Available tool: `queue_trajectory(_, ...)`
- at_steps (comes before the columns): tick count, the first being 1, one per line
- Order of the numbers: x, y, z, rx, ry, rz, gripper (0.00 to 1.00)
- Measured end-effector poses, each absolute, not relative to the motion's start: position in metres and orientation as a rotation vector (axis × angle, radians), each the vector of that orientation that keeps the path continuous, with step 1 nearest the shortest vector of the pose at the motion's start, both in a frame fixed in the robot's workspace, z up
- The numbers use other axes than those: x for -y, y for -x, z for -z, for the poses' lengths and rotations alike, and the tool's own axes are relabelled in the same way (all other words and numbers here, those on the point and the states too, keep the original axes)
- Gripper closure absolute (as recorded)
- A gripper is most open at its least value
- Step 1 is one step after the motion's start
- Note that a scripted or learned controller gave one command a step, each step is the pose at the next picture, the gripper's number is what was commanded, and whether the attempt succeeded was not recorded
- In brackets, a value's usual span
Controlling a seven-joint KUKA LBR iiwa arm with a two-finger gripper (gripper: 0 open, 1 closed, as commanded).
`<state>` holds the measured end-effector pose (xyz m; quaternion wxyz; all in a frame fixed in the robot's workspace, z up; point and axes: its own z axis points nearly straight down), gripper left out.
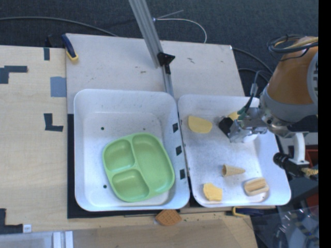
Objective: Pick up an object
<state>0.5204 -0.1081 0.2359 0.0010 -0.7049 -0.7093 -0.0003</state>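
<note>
One gripper (231, 129), jaws unclear.

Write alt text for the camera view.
A grey and orange robot arm's gripper hovers in the right white bin, which holds four tan food pieces, including a yellow wedge and a small cone. The left white bin holds a green divided plate.

Two white bins (83, 138) are seen. A light green divided plate (138, 166) is set in the left one. Yellow-orange food pieces (199, 124), a tan cone (233, 170) and a beige block (255, 186) are scattered in the right bin. The arm (295, 81) is banded orange over grey.
</note>
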Motion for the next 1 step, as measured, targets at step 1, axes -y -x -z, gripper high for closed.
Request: queue_trajectory(1, 0.0445, -0.5203, -0.2340, 2.228, 2.210, 0.000, 1.00)
